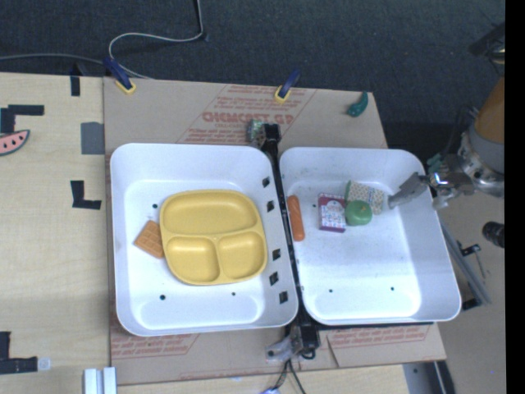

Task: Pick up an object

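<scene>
Two white bins sit on a cardboard sheet (pixel 246 117) over a wooden bench, dark carpet behind. The left bin (pixel 131 220) holds a yellow divided plate (pixel 213 236) with a tan cracker (pixel 149 239) tucked at its left edge. In the right bin (pixel 410 286), an orange carrot (pixel 295 218) lies along the left wall, long axis front to back. The gripper (pixel 404 192) hovers at the right rim; can't really tell if its jaws are apart.

The scene is evenly and fairly brightly lit from above. The white bins (pixel 131 220) are nearly washed out, with soft, faint shadows cast along their inner walls. A slight sheen is seen on the yellow tray (pixel 213 236). The picture is low in detail and mildly soft; small things are blurred.
</scene>
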Motion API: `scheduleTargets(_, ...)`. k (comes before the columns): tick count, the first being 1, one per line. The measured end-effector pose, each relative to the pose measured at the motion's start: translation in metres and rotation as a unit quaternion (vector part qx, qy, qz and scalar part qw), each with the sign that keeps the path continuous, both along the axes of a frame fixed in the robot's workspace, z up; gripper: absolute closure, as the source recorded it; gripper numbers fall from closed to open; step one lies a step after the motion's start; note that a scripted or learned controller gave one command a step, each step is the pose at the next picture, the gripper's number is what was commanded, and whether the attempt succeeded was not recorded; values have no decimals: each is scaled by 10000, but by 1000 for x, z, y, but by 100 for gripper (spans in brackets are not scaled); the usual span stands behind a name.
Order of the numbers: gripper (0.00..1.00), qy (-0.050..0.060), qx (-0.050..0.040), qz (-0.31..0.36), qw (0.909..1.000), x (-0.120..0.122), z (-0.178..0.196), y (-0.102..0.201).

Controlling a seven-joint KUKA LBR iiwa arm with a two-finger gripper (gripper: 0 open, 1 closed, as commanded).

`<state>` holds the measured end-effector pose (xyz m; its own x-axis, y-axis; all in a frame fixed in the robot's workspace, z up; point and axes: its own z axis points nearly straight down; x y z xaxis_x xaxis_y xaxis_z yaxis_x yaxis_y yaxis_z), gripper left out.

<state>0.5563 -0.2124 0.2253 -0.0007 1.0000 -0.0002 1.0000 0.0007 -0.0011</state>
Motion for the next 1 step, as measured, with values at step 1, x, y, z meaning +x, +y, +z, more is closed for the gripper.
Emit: scheduleTargets(1,0,-88,-9,7,10000,38,-110,14)
